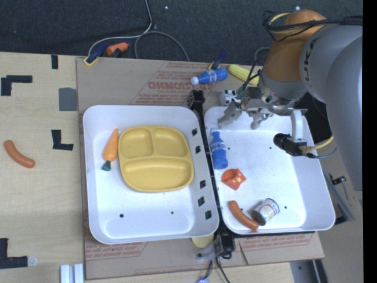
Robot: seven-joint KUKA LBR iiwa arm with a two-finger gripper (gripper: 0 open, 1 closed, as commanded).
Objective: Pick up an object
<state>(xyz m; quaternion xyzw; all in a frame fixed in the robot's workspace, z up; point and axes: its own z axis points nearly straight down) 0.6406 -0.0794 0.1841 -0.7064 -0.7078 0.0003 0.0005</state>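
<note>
My gripper (242, 119) hangs over the far end of the right bin (294, 175), its two grey fingers (227, 118) spread apart with nothing between them. A blue bottle (218, 150) lies in that bin by the left wall, just below and left of the gripper. Nearer the front lie a red crumpled object (234, 178), a brown sausage (242, 215) and a small silver can (267, 210). The left bin (100, 211) holds a yellow divided plate (156, 158) and an orange carrot (110, 146).
Behind the bins, on the cardboard, lie a second blue bottle (209, 77) and a yellow banana (241, 72). A sausage (19, 154) rests on the bench at far left. A clamp and cable (109, 50) sit at the back. The arm's bulk (330, 69) overhangs the right side.
</note>
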